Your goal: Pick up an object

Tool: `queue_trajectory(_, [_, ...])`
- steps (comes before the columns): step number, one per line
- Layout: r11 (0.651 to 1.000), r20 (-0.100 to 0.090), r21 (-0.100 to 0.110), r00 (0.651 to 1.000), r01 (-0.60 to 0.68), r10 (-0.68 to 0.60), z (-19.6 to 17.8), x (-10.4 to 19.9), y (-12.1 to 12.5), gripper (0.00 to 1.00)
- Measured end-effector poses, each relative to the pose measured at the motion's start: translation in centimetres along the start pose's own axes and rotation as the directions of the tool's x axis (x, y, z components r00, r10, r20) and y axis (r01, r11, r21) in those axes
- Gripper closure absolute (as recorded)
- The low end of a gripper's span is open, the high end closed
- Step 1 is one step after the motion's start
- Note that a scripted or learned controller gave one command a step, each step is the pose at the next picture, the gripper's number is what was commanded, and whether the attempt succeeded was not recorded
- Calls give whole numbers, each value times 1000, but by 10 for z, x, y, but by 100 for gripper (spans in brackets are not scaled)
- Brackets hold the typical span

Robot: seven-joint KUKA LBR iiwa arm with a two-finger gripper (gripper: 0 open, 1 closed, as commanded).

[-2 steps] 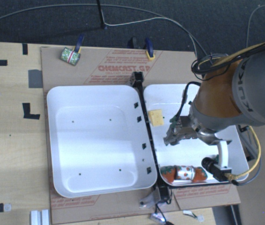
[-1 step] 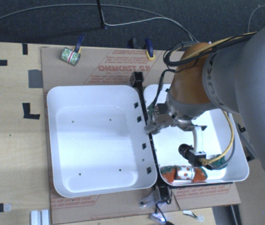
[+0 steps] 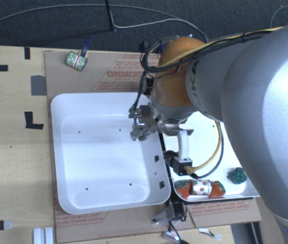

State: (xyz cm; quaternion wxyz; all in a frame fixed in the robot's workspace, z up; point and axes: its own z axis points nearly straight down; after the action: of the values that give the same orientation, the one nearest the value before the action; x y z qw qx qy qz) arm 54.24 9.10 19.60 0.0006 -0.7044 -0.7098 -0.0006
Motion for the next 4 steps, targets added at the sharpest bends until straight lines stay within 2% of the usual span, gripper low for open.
queue_trajectory(1, [1000,1,-2,1000,7,-7,-40,1,0,100])
queue_trajectory(2, [1000,4,5,1000,-14,14,13,-77,-46,100])
queue_trajectory(3, [1000,3,1,1000,-12,12,11,-138,-60,100])
queue_trajectory(4, [1000,1,1,1000,-4,4,12,-96,-15,100])
